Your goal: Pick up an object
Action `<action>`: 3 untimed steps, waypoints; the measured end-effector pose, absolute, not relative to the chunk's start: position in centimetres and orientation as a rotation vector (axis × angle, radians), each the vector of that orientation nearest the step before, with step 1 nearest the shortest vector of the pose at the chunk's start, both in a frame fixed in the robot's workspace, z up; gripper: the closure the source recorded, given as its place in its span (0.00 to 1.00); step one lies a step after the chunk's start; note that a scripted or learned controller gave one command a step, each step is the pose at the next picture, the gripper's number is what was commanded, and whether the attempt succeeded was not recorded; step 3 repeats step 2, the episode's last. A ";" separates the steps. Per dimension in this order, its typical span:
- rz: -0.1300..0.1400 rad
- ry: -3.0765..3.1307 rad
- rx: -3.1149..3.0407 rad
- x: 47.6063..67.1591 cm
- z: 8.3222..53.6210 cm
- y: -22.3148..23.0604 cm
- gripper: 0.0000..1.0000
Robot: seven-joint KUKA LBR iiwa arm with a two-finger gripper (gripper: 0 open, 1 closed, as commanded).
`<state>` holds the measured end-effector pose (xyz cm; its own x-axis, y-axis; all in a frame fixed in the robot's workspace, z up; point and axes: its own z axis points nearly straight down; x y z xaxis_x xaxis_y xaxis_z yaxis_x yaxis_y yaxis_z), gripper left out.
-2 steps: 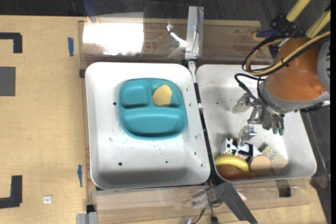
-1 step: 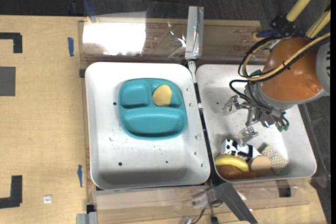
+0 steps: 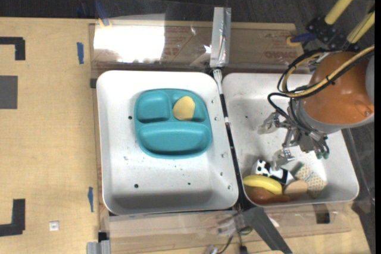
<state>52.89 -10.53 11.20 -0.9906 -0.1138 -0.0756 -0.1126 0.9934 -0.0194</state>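
Banana [image 3: 262, 184] at bin's [image 3: 351, 187] 6 o'clock; gripper [image 3: 284, 143] hovers above pile, approach step; grip state can't tell; needs descent.

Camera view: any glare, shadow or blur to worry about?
Camera view: strong glare on the clear sheet behind the left bin; soft shadows beside the teal tray; the hand looks slightly blurred, its shape hard to read; items in the right bin corner are small and crowded.
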 end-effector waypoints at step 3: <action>-0.027 3.060 -0.194 51.3 11.2 -10.3 0.00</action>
